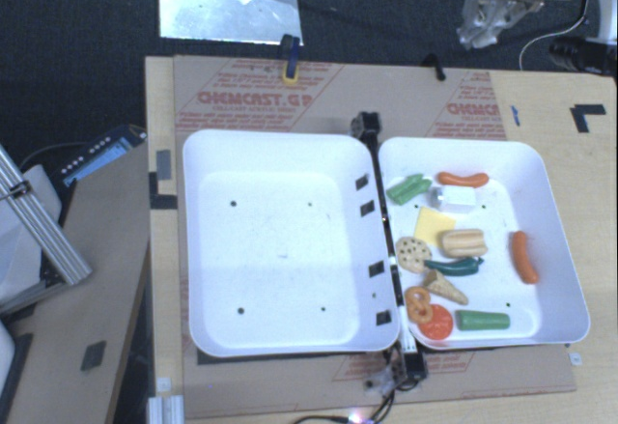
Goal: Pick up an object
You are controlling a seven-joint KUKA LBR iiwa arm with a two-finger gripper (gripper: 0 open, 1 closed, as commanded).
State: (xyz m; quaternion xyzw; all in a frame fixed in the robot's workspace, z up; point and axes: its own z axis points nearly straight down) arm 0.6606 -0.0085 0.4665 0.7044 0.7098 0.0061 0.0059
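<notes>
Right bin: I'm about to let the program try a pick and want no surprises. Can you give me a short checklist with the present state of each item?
1. Objects present in the right bin: ok, toy foods lie there.
2. Gripper clear of the bins: ok, raised beyond the far edge.
3. Gripper carrying nothing: cannot tell.
4. An isolated target: ok, orange sausage lies apart.
5. Crowding: not ok, cookie, pretzel and tomato are bunched by the divider.

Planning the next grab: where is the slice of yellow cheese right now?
The yellow cheese slice lies in the right bin, left of centre, between the white block above and the bread roll to its lower right.
</notes>
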